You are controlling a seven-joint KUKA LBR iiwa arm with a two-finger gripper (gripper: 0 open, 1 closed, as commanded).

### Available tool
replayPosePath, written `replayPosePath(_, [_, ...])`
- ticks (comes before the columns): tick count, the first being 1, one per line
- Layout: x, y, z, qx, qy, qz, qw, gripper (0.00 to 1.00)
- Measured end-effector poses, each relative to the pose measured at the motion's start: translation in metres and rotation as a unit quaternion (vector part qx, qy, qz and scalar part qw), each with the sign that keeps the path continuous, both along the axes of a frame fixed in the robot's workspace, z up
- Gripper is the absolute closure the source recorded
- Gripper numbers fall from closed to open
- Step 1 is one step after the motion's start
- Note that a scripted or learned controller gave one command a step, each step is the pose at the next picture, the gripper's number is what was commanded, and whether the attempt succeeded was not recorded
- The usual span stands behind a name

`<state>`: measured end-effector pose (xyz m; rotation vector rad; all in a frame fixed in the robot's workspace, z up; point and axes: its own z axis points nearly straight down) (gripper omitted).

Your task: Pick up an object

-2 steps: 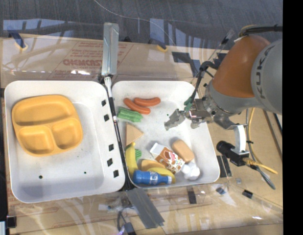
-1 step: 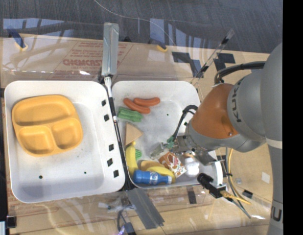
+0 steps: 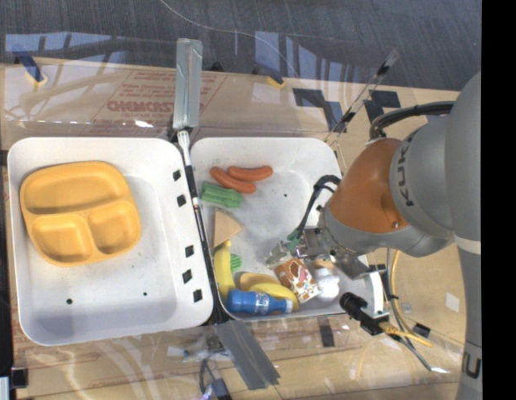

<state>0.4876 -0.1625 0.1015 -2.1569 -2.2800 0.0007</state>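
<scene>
A: Right bin [image 3: 266,152], near edge — glossy packet [image 3: 296,278], brown and red, crumpled. Beside it: blue bottle [image 3: 258,303] lying flat, bananas [image 3: 270,289], small white thing [image 3: 328,286].

B: And the pincer [image 3: 301,248]?

A: Low over the packet, under the orange band. Fingers — cannot tell, hidden in clutter.

B: Elsewhere?

A: Two smooth sausages [image 3: 241,176] near the far edge, ribbed green piece [image 3: 219,196] and tan wedge [image 3: 227,226] by the left wall. Left bin [image 3: 91,319]: yellow tray [image 3: 78,211], three compartments.

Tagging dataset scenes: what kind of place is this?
Likely a robot lab's bin-picking test bench: two white bins side by side, toy food such as sausages and a banana, and cables by the arm.
</scene>
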Motion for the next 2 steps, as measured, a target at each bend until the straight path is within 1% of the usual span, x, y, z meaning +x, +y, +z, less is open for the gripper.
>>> replayPosePath(1, [0.072,0.085,0.093,0.0008,-0.004,-0.022,0.9997,1.00])
replayPosePath(2, [0.043,0.060,0.120,-0.0007,0.000,-0.050,0.9988,1.00])
